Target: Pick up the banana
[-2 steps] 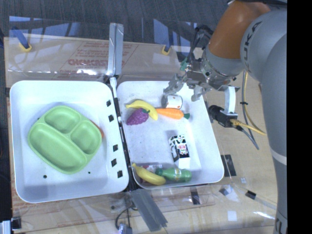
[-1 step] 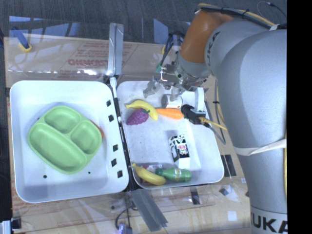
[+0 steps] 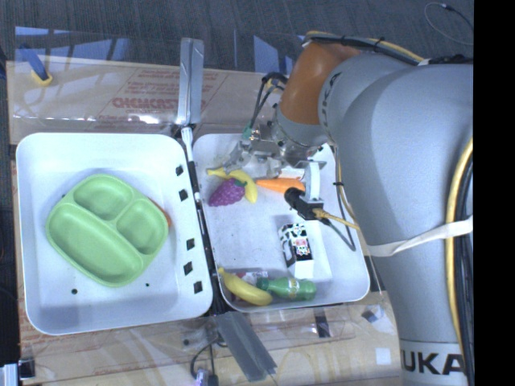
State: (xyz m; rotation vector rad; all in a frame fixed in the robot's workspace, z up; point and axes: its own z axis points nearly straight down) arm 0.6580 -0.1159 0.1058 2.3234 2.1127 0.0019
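Observation:
Two bananas lie in the right bin (image 3: pixel 346 284). One banana (image 3: pixel 245 182) is near the bin's far left corner, curving over a purple bunch of grapes (image 3: pixel 227 192). The other banana (image 3: pixel 245 289) rests against the near wall, next to a green bottle (image 3: pixel 290 288). My gripper (image 3: pixel 256 149) hangs low over the far end of the bin, just above and behind the far banana. The wrist hides much of it.
An orange carrot (image 3: pixel 280 185) lies right of the grapes. A black-and-white carton (image 3: pixel 298 247) sits mid-right in the bin. The left bin (image 3: pixel 32 215) holds a green divided plate (image 3: pixel 106 227). The arm's grey body covers the right side.

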